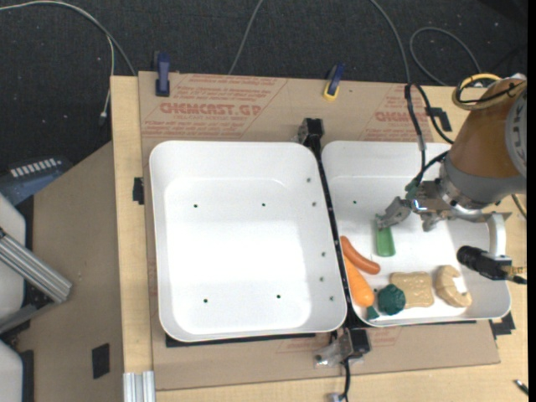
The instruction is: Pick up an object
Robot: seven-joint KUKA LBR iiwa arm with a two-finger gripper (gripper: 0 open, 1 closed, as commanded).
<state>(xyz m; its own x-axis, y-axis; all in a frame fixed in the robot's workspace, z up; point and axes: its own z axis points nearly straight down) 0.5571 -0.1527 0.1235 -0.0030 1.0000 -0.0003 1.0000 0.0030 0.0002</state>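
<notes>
Where the arm reaches in from the right, its gripper hangs over the right bin, fingers spread apart, nothing between them. Just below lies a small green block, smooth, upright oblong. Along the bin's near edge, crowded: a glossy sausage, a tapered carrot, a knobbly green broccoli, a rough tan cracker, a curved pastry. The left bin, smooth white plastic with rounded corners, offers open room.
</notes>
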